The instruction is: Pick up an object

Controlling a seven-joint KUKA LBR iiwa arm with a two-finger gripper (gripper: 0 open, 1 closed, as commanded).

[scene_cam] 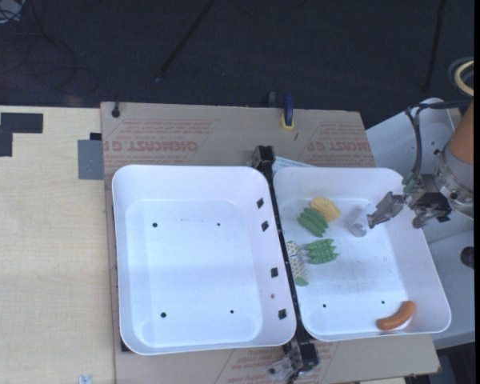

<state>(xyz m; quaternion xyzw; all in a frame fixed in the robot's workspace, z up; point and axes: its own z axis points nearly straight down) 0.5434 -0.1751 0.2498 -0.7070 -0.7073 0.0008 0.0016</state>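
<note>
Gripper (pixel 382 212) hovers at the right bin's (pixel 420 274) 2 o'clock side, fingers apart, holding nothing. Nearest object: yellow corn piece (pixel 326 208), at 9 o'clock from the gripper. Judged light, rigid, ridged, probably plastic; grasp across its short width.

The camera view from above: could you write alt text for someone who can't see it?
A robot gripper reaches from the right over the right-hand white bin, which holds a yellow corn piece, two green pea pods and an orange sausage. The left bin sits alongside it on a cardboard-covered bench.
</note>
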